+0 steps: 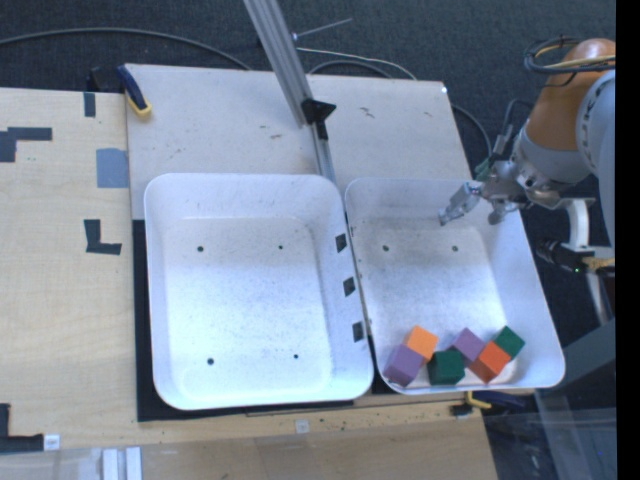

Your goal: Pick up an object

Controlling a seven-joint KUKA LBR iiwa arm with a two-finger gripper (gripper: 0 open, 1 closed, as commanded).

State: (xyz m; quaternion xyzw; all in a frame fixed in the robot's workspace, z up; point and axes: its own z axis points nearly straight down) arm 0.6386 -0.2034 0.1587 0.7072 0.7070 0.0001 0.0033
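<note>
Several small blocks lie bunched in the near right corner of the right bin point(420, 268): an orange one point(422, 342), a purple one point(404, 364), a dark green one point(446, 367), a pale purple one point(467, 344), a red-orange one point(490, 360) and a green one point(508, 342). My gripper point(472, 212) hovers over the far right edge of that bin, well away from the blocks. Its fingers are spread open and hold nothing.
The left bin point(240, 288) sits beside the right one, and dark clips point(349, 286) mark the shared wall. A slanted metal pole point(285, 58) rises behind the bins. Cables run along the floor behind the bench.
</note>
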